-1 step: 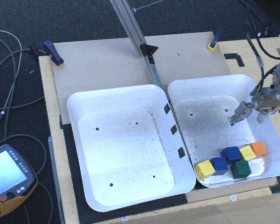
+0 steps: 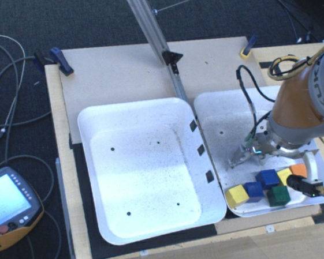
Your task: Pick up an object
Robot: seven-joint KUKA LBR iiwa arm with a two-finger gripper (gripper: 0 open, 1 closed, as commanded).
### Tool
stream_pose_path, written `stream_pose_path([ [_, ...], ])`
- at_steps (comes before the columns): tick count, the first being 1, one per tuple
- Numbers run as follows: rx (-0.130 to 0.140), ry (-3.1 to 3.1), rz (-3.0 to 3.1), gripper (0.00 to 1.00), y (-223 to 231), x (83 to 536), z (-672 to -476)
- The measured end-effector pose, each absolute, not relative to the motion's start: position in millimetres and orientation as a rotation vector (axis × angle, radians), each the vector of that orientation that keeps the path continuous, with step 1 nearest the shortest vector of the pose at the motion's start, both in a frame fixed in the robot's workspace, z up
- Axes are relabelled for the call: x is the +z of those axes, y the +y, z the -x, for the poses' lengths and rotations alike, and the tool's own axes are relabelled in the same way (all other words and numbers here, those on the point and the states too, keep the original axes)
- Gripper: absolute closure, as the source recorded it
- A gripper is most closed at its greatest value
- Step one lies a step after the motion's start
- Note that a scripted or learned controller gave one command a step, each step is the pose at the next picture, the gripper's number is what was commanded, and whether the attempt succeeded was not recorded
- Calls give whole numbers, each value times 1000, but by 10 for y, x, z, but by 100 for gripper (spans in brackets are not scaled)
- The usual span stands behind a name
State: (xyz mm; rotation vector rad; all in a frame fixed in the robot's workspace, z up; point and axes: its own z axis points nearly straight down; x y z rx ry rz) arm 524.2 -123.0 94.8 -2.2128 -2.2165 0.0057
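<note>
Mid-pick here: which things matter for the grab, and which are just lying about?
For the job: gripper, right bin, yellow block, blue blocks, green block, orange block.
Lying about: left bin, pendant, clamps, cables.

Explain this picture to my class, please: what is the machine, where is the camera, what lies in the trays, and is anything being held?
The camera is fixed above a bench and looks down at a slant. The grey and orange machine on the right is a robot arm. Its pincer reaches into the right tray. Small blocks lie bunched at that tray's near edge: a yellow block, two blue blocks, a green block and an orange block. The pincer is apart from them, over bare tray floor, and nothing shows between its fingers, so nothing is held. The left tray sits beside it. The screen at far left is a handheld controller.
</note>
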Motion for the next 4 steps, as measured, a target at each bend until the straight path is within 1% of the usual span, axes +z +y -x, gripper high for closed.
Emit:
stream_pose_path([
  [1,-8,-2228,2223,0,-1011,2039,-4902],
  [2,4,-2217,2224,0,-1547,1218,-5391],
  [3,0,-2224,2221,0,-1705,984,-5789],
  [4,3,-2220,2228,0,-2149,1000,-5659],
])
